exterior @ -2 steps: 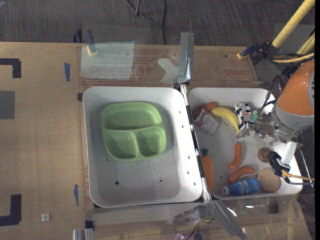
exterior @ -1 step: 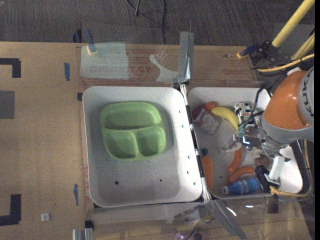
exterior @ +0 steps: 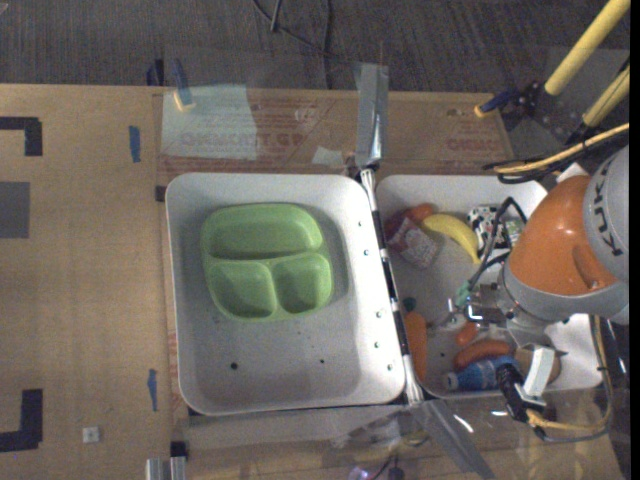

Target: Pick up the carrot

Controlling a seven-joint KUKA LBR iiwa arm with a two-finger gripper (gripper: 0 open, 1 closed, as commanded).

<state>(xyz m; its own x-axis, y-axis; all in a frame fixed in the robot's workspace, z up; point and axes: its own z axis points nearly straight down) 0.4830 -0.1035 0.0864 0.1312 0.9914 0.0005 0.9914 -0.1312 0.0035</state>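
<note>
Lying along the left wall of the right bin [exterior: 590, 368], the carrot [exterior: 416, 344] is a slim orange shape set nearly upright in the view, its upper end near a dark mark on the divider and its lower end toward the bin's front corner. Its surface detail is too blurred to read, and I cannot tell whether it touches the wall or only rests just beside it. To its right sit a reddish-orange item [exterior: 484, 351] and a blue bottle-like object [exterior: 482, 375], both partly covered by the arm [exterior: 565, 253]. Farther back lie a yellow banana [exterior: 452, 234] and a crumpled red-and-white packet [exterior: 410, 238]. The arm enters from the right, its orange band bulking over the right bin's middle, the wrist angled down toward the front of that bin. The gripper [exterior: 500, 320] is lost in cables and grey hardware, so how its fingers stand, and whether they have anything, cannot be told. In the left bin [exterior: 200, 368] a green divided tray [exterior: 266, 260] rests toward the back, well apart from the carrot.
</note>
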